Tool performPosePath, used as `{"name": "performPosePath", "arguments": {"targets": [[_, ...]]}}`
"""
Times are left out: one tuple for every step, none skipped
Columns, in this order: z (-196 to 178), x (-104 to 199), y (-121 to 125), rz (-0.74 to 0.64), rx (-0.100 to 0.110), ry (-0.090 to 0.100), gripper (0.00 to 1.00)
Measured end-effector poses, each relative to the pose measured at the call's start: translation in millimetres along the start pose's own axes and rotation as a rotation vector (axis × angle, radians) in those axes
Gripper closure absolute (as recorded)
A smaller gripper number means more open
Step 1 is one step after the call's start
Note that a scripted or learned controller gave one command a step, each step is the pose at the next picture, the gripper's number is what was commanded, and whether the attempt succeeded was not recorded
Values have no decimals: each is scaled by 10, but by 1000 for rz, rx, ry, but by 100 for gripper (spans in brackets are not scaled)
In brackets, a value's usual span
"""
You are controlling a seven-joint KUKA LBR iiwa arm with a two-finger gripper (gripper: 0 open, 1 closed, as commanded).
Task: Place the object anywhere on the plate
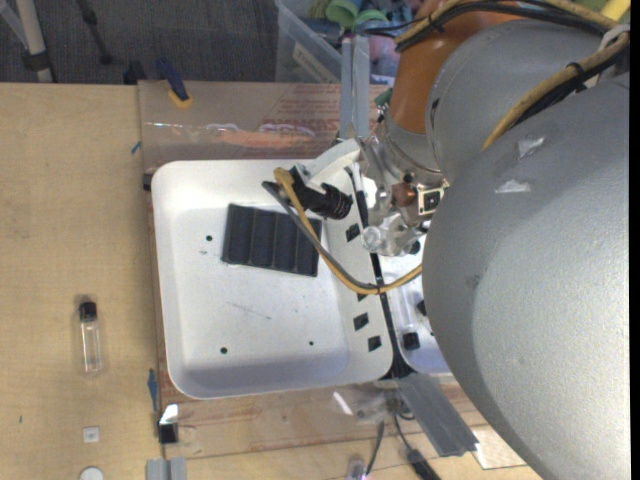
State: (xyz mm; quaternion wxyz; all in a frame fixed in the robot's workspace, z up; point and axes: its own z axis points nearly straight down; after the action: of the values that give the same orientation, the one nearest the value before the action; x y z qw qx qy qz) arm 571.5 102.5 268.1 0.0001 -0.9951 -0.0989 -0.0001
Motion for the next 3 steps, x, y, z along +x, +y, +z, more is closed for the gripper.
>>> {"name": "performPosePath", "arguments": {"targets": [[770,-226,-484,1,0,-2,100],[1541,781,-1087,-209,0,-1,100],[1752,87,-1147,-734,2,-5,100]]}}
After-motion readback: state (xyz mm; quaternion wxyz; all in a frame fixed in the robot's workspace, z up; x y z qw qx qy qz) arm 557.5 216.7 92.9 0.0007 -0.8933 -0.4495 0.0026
